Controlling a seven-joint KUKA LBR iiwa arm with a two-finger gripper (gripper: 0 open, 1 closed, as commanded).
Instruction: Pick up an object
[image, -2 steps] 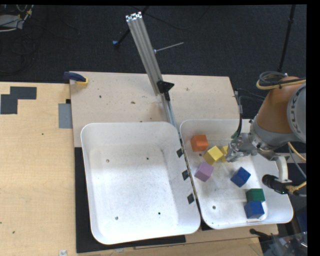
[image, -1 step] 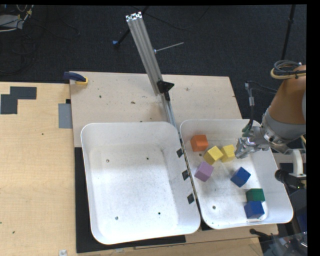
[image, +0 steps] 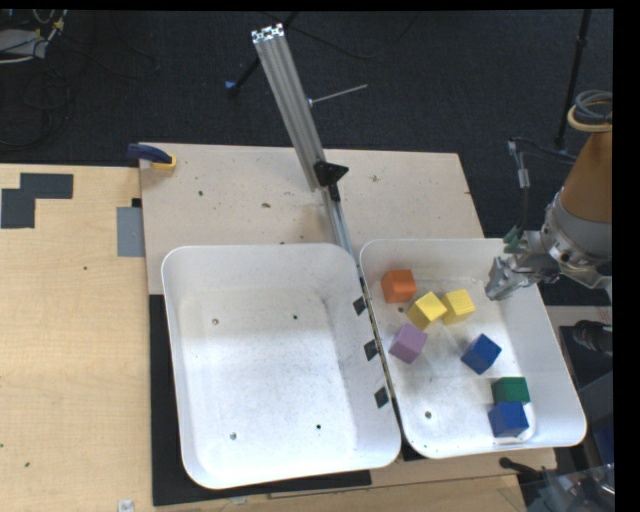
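Observation:
The right bin (image: 545, 330) holds several small blocks. An orange cube (image: 399, 285) lies at its upper left, with two yellow cubes (image: 428, 309) (image: 459, 304) just below it. A purple cube (image: 408, 342) sits lower left, a blue cube (image: 481, 354) in the middle. A green cube (image: 512, 389) and another blue cube (image: 508, 418) lie near the bin's lower right corner. My gripper (image: 500, 279) hangs over the bin's upper right part, to the right of the yellow cubes, with nothing seen between its fingers.
The left bin (image: 190, 300) stands beside the right one. A slanted aluminium bar (image: 296, 110) with a black clamp runs down to the gap between the bins. A blue and yellow clamp (image: 152, 155) lies on the bench's far left corner.

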